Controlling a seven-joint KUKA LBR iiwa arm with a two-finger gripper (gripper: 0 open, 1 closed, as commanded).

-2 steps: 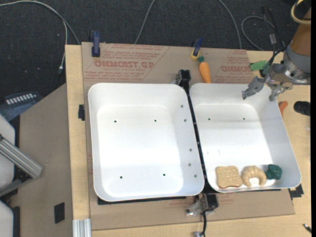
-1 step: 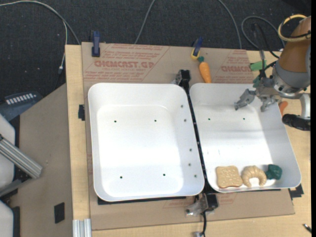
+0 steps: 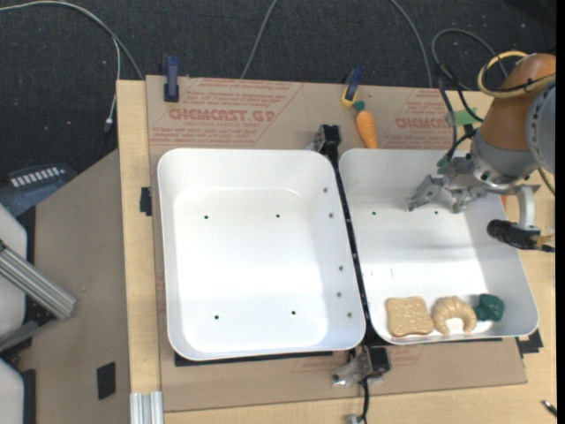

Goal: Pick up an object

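My gripper [image 3: 434, 203] hangs over the far part of the right bin [image 3: 424, 246], its two fingers spread open with nothing between them. Along that bin's front wall lie a tan slice of toast [image 3: 409, 316], a pale croissant [image 3: 455, 314] and a small dark green object [image 3: 490, 306], all well in front of the gripper. An orange carrot [image 3: 365, 127] lies on the bench outside the bins, behind the right bin's far left corner.
The left bin [image 3: 252, 250] stands beside the right one, their walls touching in the middle. A black clamp [image 3: 328, 137] sits at the far end of that seam. Blue clips [image 3: 170, 76] hold the cardboard at the back edge.
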